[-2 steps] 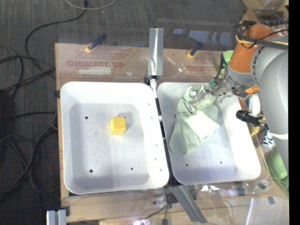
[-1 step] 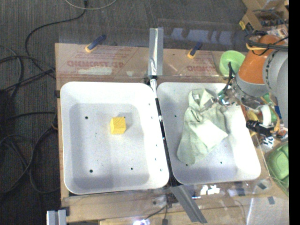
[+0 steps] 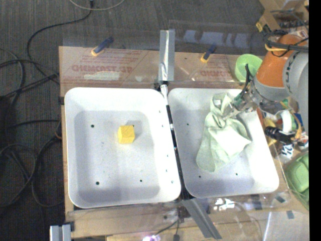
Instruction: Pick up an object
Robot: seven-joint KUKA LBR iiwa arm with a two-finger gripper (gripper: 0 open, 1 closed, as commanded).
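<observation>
Tabletop [image 3: 115,67]: two white bins | left bin [image 3: 85,185]: yellow block [image 3: 126,134], centre | right bin [image 3: 251,182]: pale green cloth [image 3: 223,137] | pincer [image 3: 239,103], upper right: at cloth's top edge, grip state cannot be told

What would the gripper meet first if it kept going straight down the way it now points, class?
Most likely the pale green cloth in the right bin. The gripper sits at the cloth's upper edge, pointing down and left into it. Depth is unclear, so it may already be touching.
</observation>
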